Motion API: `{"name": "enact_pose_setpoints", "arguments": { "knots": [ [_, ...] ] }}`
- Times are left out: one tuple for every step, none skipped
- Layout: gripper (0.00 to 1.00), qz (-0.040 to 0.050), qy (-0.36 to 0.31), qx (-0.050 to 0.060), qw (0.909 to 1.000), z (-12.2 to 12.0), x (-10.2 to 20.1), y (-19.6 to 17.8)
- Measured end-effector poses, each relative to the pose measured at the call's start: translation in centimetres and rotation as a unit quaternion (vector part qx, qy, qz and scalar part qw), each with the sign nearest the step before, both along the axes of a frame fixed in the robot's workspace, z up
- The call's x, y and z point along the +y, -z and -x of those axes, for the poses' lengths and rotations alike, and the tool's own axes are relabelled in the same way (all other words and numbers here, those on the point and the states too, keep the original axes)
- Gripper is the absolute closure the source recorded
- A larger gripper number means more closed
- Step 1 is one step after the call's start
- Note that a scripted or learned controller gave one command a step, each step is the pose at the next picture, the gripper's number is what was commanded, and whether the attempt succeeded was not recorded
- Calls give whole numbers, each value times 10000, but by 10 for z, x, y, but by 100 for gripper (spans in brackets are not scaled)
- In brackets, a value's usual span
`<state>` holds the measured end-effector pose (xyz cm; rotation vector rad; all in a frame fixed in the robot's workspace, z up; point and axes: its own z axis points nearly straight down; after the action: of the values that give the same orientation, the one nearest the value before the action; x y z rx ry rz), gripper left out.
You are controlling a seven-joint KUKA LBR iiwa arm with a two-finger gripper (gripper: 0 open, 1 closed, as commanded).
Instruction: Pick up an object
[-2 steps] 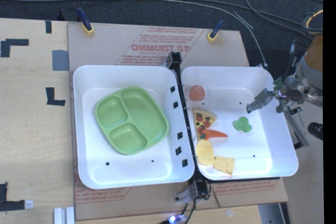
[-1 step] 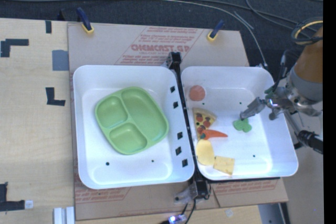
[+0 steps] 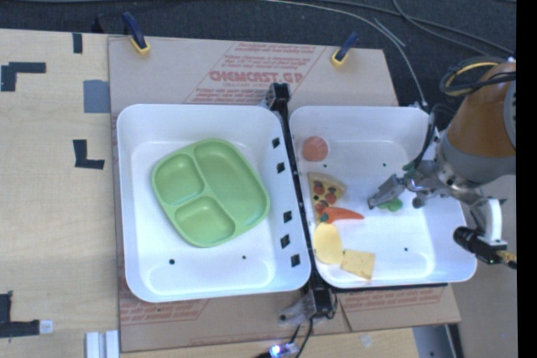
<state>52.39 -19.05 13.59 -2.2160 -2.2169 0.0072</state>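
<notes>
tool low in the right bin, nothing caught in it yet.

nearest the camera lie a yellow cheese wedge (image 3: pixel 358 264) and a pale yellow piece (image 3: pixel 328 244); behind them an orange carrot (image 3: pixel 343 215), a pizza slice (image 3: pixel 324 190) and a pink round slice (image 3: pixel 315 148), all along the left side of the right bin (image 3: pixel 419 123). the tool (image 3: pixel 384 199) sits right of the carrot, apart from it; whether its tips are spread i cannot tell. it may well close on bare floor, since it sits off the pieces. the arm (image 3: pixel 478 134) leans in from the right, wrist bent low toward the divider. the green divided plate (image 3: pixel 210 192) lies in the left bin.
</notes>
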Motion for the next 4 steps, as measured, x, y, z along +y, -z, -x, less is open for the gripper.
{"name": "enact_pose_setpoints", "arguments": {
  "knots": [
    [0, 19, -2, -45, 10000, 0, 0, 51],
    [100, 30, -1, -60, 10000, -1, -1, 38],
    [100, 14, 2, -53, 10000, 4, -3, -6],
    [100, 17, -8, -67, 10000, 4, 3, -68]
  ]
}}
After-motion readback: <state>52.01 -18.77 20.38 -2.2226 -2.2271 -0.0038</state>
